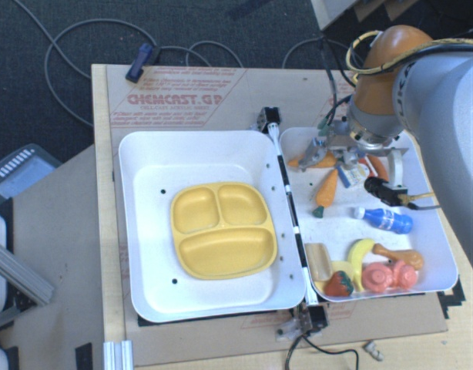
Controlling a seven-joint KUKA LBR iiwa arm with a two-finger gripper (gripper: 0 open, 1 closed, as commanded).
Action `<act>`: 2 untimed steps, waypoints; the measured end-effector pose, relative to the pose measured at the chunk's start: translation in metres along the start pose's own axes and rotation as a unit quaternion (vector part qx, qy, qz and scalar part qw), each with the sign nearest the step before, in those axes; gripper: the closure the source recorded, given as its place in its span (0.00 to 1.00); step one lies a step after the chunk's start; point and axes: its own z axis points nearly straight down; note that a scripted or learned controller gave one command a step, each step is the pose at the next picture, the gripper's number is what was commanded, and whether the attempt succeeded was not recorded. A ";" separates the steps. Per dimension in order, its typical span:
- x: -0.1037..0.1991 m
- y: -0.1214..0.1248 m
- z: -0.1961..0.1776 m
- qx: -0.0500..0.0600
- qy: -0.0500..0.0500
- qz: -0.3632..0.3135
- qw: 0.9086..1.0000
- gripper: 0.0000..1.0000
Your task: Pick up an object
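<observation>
My gripper [343, 160] is down in the far part of the right bin [444, 262], under the arm's orange band [383, 60]. It hangs right over a small cluster of toys. An orange carrot [326, 189] lies just in front of it, and an orange piece [307, 159] sticks out on its left. A blue and white item [347, 176] sits directly below the gripper, partly hidden by it. I see nothing lifted off the bin floor.
A blue bottle [385, 220], banana [359, 250], drumstick [392, 253], pink toy [390, 277], strawberry [339, 284] and tan block [319, 261] lie in the near half of the right bin. The left bin [144, 168] holds a yellow divided plate [223, 230].
</observation>
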 end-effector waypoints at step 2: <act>-0.004 0.000 0.001 0.000 0.002 0.000 1.000 0.00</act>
